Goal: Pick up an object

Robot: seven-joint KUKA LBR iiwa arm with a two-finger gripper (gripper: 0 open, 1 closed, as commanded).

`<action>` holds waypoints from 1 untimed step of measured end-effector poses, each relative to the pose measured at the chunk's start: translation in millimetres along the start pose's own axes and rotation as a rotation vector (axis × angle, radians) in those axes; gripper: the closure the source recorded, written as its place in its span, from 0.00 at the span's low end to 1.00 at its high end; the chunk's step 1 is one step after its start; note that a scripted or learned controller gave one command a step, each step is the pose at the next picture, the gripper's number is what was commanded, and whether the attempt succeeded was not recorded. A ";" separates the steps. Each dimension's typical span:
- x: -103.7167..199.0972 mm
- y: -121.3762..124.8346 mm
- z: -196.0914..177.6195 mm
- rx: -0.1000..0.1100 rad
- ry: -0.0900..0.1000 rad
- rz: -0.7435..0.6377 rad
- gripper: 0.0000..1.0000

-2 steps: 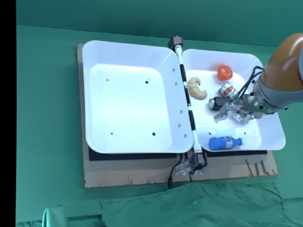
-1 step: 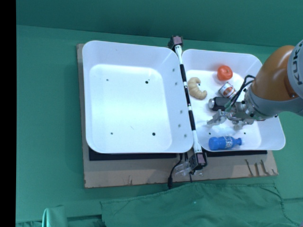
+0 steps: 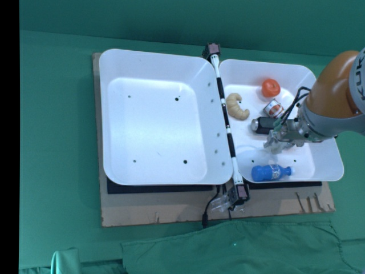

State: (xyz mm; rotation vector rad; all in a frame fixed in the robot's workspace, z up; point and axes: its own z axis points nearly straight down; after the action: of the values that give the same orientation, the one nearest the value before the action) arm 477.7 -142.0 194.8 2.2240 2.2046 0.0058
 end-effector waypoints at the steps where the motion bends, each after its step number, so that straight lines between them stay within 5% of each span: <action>1: 0.1 -1.4 -42.2 0.006 0.001 -0.006 1.00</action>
State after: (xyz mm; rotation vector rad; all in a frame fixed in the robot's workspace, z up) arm 475.9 -141.7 237.0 2.2204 2.2150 0.0009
